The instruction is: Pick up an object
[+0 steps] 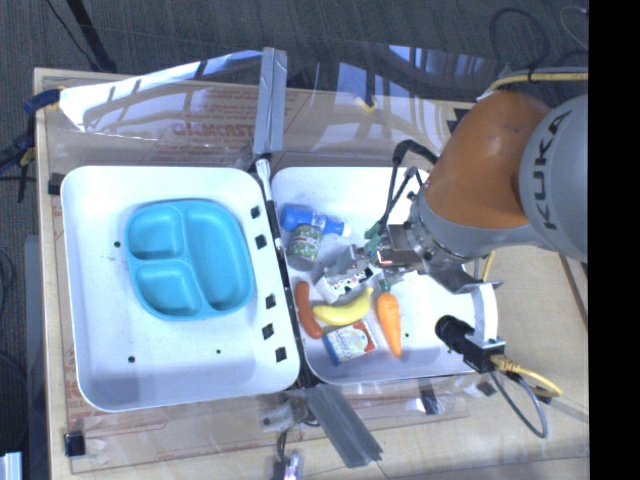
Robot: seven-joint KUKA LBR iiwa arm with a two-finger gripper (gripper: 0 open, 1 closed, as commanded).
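Hand just above banana

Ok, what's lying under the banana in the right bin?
The banana overlaps the top edge of a small white snack packet and crosses a red sausage-like piece. Whatever else it covers is hidden.

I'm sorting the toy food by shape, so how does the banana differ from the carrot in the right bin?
The banana is yellow; the carrot is orange. The banana is curved and lies roughly crosswise in the view, while the carrot is straight, tapered, and lies roughly up and down it. The banana rests partly on a small packet, while the carrot lies beside that packet. Both sit in the right bin, close to each other, below the tool.
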